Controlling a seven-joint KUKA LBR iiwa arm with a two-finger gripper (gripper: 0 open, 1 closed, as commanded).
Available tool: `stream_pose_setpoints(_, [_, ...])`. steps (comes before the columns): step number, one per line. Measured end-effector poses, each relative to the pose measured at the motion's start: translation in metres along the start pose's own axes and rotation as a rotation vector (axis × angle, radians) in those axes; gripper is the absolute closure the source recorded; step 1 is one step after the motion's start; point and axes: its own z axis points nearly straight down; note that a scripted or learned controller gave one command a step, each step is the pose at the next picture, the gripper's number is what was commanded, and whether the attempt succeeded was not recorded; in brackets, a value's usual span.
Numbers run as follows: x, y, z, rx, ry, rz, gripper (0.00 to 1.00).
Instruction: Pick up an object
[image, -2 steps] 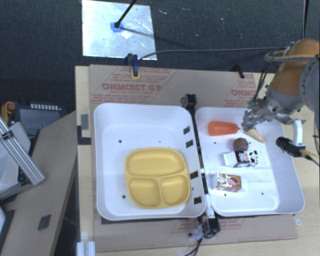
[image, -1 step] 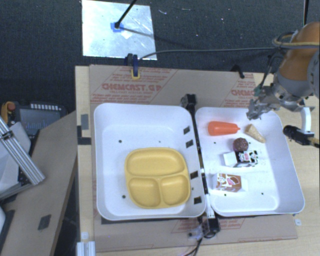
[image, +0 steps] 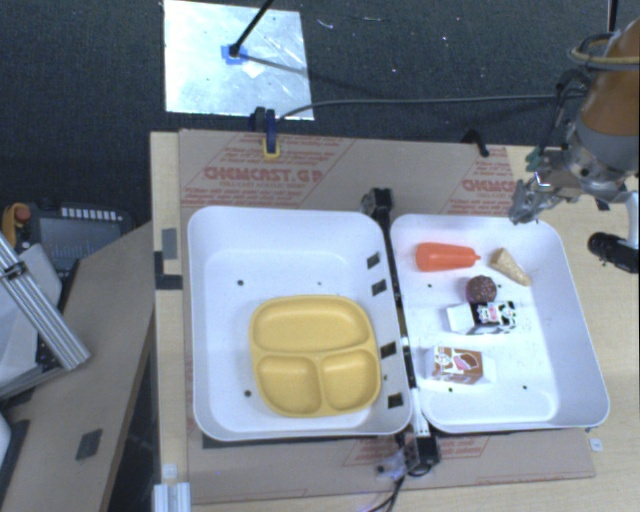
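Claw (image: 524, 207) over back rim of right bin (image: 575, 400), nothing visibly held; finger opening: cannot tell. In that bin: orange carrot (image: 446, 257), tan wedge (image: 509, 266), dark round piece (image: 481, 289), cow-print carton (image: 482, 317), small printed packet (image: 458, 364). In left bin (image: 215, 300): yellow divided plate (image: 313, 354).

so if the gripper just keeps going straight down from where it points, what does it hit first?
Probably the back rim of the right bin: the gripper hangs over that corner. Depth is unclear.
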Motion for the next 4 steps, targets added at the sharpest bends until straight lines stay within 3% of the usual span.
stream_pose_setpoints(1, [0.000,0.001,-0.017,0.002,0.000,0.001,1.00])
stream_pose_setpoints(3, [0.118,-0.005,0.007,0.005,0.003,-0.004,1.00])
stream_pose_setpoints(4, [0.162,-0.012,0.012,0.006,0.003,-0.003,1.00])
